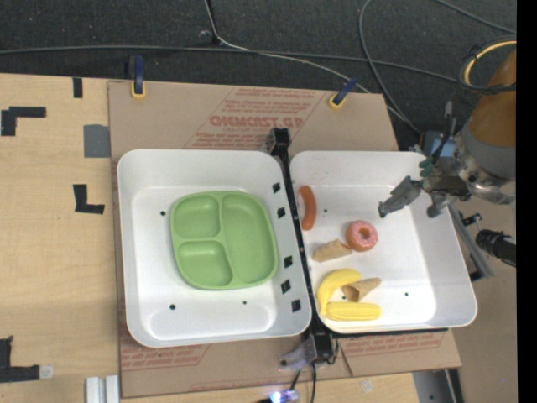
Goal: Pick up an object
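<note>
Gripper (411, 198) over right bin (436, 259), up-right of pink donut (362, 236); fingers look spread, probably empty; nothing lifted, whole pick remains

Even, fairly bright light from overhead; both white bins (138, 225) look nearly washed out, with only soft, faint shadows under their rims. The frame is slightly soft and grainy, and the hand (415, 198) is mildly blurred.

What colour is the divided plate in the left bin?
Light green; the divided plate shows in the camera view.
</note>
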Robot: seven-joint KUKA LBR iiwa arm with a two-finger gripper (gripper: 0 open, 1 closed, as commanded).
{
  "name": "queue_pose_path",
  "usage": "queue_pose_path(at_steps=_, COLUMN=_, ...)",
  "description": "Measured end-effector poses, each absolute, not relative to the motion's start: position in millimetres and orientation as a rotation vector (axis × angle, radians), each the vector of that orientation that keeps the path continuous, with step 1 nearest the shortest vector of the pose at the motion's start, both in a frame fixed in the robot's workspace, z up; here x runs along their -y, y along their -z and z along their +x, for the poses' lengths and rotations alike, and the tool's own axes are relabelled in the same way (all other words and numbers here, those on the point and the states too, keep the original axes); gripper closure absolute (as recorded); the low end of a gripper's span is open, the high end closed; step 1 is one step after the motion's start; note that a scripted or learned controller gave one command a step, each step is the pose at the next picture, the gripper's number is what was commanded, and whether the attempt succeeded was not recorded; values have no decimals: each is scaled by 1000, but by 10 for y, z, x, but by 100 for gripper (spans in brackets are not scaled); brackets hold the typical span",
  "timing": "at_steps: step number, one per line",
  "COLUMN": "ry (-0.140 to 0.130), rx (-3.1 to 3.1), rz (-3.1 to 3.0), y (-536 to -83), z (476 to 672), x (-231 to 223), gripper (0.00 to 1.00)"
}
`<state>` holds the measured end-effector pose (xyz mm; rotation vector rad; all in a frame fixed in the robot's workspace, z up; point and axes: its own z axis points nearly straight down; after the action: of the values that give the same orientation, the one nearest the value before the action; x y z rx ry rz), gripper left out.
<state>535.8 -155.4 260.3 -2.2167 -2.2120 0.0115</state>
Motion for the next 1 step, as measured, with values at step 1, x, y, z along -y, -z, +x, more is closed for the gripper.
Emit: queue_pose_path(at_steps=1, ry=-2, rx=2222, rz=-2220, y=-2662, z=5380, x=1551, gripper=0)
